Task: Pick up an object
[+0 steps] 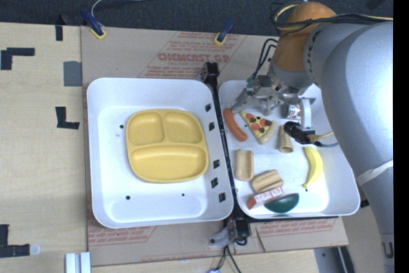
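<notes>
the pincer [267, 101] hangs low over the far part of the right bin [332, 201]; i cannot tell its state. just below it lies the pizza slice [259, 126], and to the left of that the sausage [234, 124]. nearer to the camera are two bread pieces [243, 164], a banana [312, 166] and a dark green thing [282, 203]. well to the left, the other bin [105, 137] holds a yellow divided plate [167, 145].
</notes>
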`<control>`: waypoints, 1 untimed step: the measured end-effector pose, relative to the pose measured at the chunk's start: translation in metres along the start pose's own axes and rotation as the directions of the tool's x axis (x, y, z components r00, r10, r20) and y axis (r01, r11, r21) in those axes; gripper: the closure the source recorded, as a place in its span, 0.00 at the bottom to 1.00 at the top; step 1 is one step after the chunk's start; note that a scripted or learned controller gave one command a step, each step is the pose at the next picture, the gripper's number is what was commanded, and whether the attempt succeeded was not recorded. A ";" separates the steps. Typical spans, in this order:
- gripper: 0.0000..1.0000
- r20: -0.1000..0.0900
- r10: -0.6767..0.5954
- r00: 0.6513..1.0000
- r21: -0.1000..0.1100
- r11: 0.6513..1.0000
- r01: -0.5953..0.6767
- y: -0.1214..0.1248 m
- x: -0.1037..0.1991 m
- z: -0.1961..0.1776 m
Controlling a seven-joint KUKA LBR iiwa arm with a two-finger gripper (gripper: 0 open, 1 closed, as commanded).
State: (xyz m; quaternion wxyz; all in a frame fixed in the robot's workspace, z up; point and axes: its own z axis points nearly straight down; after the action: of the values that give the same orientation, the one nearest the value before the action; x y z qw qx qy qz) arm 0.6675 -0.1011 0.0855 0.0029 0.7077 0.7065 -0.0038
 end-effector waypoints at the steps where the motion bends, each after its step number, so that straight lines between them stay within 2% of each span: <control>1: 0.00 -0.001 0.000 1.000 0.000 1.000 0.000 0.000 0.000 0.000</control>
State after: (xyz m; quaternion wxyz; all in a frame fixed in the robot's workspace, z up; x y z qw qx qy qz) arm 0.6676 -0.1015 0.0854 0.0026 0.7076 0.7066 -0.0036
